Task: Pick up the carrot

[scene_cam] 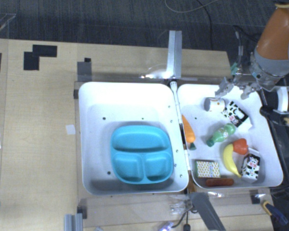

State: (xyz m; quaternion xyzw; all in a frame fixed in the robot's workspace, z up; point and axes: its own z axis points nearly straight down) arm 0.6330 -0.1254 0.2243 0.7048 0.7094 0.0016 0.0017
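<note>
Table (33, 143) of pale wood carries two shallow white bins side by side, with dark carpet beyond its far edge. Left bin (94, 129) holds a blue divided tray (142, 153), which sits toward the near side and has one long compartment on the far side and two smaller ones on the near side. Right bin (272, 153) holds a scatter of smaller things. The grey arm (279, 47) with its orange band comes in from the far right, and its jaws (238, 88) hover over the far part of the right bin; whether they are apart or together cannot be told, and nothing is seen between them. Just below them lie a small grey cylinder (212, 103) and a black-and-white patterned carton (233, 113). A green bottle (220, 134) lies tilted near the middle of the bin. The carrot (188, 129) lies along the left wall of the right bin, just beside the divider, well apart from the jaws. Toward the near right are a yellow banana (230, 159), a red-orange piece (240, 146) touching it, and a second patterned carton (251, 166). At the near edge sit a yellowish box (207, 168) and a dark red sausage-shaped item (219, 181).
</note>
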